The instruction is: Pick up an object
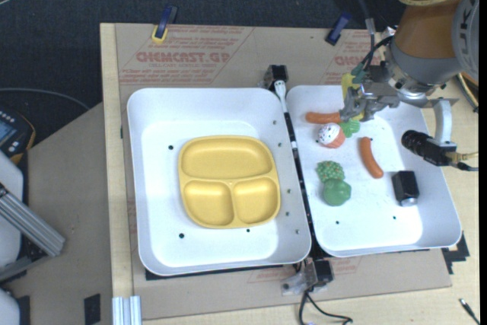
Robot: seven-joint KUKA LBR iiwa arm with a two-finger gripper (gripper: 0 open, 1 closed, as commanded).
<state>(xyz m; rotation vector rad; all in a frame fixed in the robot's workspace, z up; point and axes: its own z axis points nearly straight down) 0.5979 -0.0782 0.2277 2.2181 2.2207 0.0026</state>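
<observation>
The gripper (354, 112) hangs low at the right bin's (434, 228) far-left corner, directly over the carrot (323, 117) and spotted ball (329, 135), probably lining up a grab; whether its pincer is released or clenched cannot be told

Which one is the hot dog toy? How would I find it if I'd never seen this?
Look in the right bin, the one without the yellow tray. Near its middle lies the hot dog, a plain orange-red sausage slanting down to the right. The carrot higher up is orange too, but lies flat, with a green bit by its right end.
</observation>
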